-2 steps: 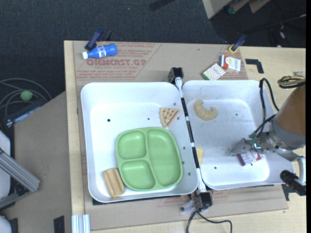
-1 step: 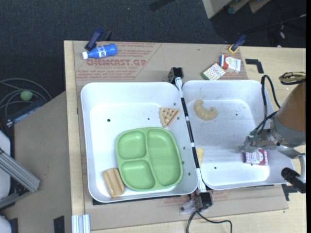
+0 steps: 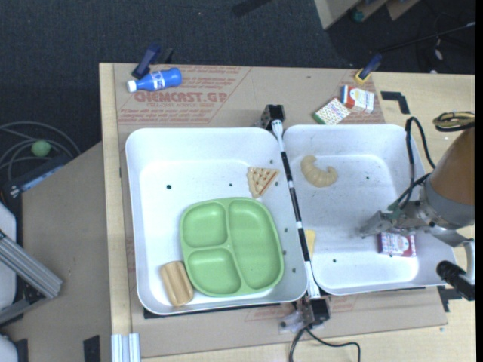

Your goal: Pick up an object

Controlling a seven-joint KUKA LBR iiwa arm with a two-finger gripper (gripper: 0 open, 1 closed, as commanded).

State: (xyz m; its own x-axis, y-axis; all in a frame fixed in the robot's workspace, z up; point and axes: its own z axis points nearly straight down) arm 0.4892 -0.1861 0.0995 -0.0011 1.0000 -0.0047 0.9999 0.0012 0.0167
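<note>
Grey two-finger gripper (image 3: 389, 228) hovers over small red-and-white packet (image 3: 398, 244) in right bin; finger state unclear; descend centred, then close.

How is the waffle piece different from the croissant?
The waffle piece is a flat triangle with a grid pattern; the croissant is a smooth, curved crescent. The waffle piece lies in the left bin, close to the green plate; the croissant lies in the right bin. Both are tan toy foods.

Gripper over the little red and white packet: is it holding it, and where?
It cannot be told. The gripper sits right above the packet in the right bin, but no grasp is visible.
</note>
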